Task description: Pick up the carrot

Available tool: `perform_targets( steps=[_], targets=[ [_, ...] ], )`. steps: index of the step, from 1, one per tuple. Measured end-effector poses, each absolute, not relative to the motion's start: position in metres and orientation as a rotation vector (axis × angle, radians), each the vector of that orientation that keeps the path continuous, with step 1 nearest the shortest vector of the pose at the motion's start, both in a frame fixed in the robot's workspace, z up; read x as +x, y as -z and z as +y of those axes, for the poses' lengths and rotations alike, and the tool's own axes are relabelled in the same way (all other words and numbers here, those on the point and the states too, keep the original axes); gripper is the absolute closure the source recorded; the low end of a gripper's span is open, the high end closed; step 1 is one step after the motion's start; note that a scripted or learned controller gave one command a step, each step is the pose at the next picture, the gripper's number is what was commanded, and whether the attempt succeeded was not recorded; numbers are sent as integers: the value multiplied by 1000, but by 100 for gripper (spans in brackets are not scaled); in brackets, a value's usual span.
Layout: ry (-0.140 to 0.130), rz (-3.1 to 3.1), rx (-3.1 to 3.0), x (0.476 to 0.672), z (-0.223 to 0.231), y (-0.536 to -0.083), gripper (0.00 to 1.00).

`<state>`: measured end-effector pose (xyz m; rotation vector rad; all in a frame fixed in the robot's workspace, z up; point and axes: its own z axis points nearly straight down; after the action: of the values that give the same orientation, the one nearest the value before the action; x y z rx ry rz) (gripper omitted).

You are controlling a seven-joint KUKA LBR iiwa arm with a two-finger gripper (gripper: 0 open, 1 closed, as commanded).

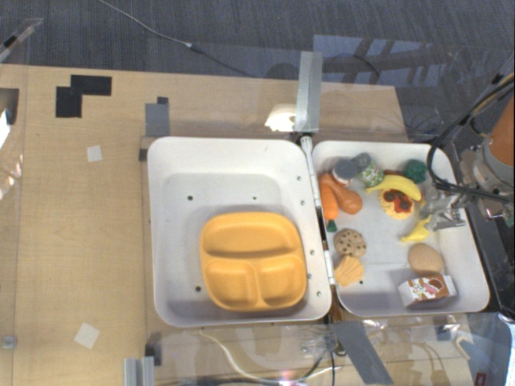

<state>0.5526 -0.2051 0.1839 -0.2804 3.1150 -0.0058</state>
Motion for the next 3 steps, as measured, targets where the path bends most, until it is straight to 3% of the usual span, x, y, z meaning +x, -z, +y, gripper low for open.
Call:
perform_targets(
  steps=[1, 2, 3],
  targets=[
    [0, 3083, -586, 504, -205, -99, 100],
    [6, 3002, -893, 521, -205, -107, 100],
    [7, 2923, -1130, 510, -205, -104, 100]
  ],
)
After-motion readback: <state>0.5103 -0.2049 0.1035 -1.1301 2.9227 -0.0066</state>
